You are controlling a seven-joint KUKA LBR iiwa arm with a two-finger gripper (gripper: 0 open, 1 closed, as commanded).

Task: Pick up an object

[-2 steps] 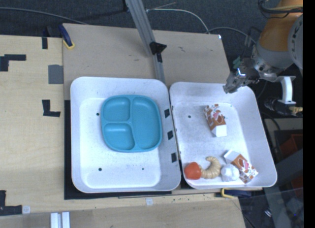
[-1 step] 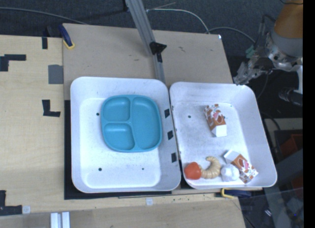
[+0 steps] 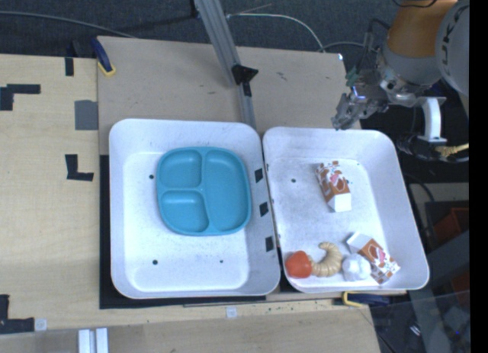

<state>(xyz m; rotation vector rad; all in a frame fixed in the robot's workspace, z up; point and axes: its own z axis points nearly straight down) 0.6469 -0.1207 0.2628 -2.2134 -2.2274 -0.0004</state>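
Task status: not started as far as pickup goes, nothing lifted. The gripper (image 3: pixel 347 115) sits in the upper right of the frame, just past the top rim of the right bin (image 3: pixel 305 139), hanging off the grey arm with its orange band (image 3: pixel 415 27). It's small and dark against a dark background, so I can't tell if it's open or closed; nothing visible in it.

Candidate objects all lie in the right bin:
- small carton (image 3: pixel 334 185), red/white print, upper middle of the bin, on its own with free space round it. Nearest to the gripper; easiest pick by my read.
- second carton (image 3: pixel 374 257), lower right corner, close to the bin wall.
- croissant-shaped piece (image 3: pixel 328 261), bottom edge, touching or nearly touching a red tomato-like thing (image 3: pixel 299 265) on its left and a small white lump (image 3: pixel 352 268) on its right.

That bottom cluster is tight and hugs the rim, so a grasp there risks catching a neighbour or the wall.

The left bin (image 3: pixel 126 214) carries a blue divided plate (image 3: pixel 203 190), well apart from the action.

Other: a grey metal post (image 3: pixel 217 24) runs diagonally from top centre down to the gap between bins, and clamps sit along the seam. Not in the gripper's direct path to the lone carton. The wooden surface (image 3: pixel 46 191) on the left has black tape marks.

Left to do: descend, grasp, lift.
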